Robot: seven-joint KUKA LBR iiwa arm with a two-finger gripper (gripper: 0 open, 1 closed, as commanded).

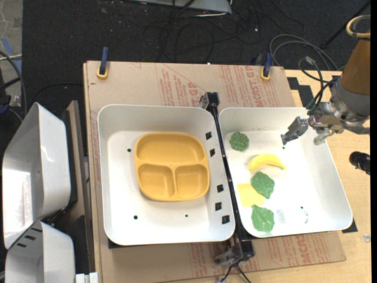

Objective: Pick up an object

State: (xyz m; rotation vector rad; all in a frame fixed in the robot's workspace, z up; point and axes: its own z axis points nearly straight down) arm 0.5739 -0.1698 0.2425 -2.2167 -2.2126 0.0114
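Dark carpet strewn with black cables is surrounding the table [147,81], whose top is a flat brown board printed with red lettering and pinned at its far corners by two yellow-tipped clamps. Two shallow white bins with rounded corners are sitting on it side by side, their inner walls touching along a black strip. The left bin [115,158] is carrying a matte yellow-orange tray [172,165], roughly square with soft corners and moulded into three compartments. The right bin [321,181] is holding five small pieces near its left side: a knobbly round green piece [239,141] farthest back, a smooth curved yellow banana shape [266,162] in front of it, a lumpy green leafy piece [263,184] nearer still, a flat pale yellow square [250,194] touching that piece on its left, and another green leafy piece [263,218] closest to the front rim. The grey arm [353,93] is reaching in from the right, and the end effector [306,130] is hovering over the back of the right bin, apart from all the pieces; its two fingers are spread apart and gripping nothing.
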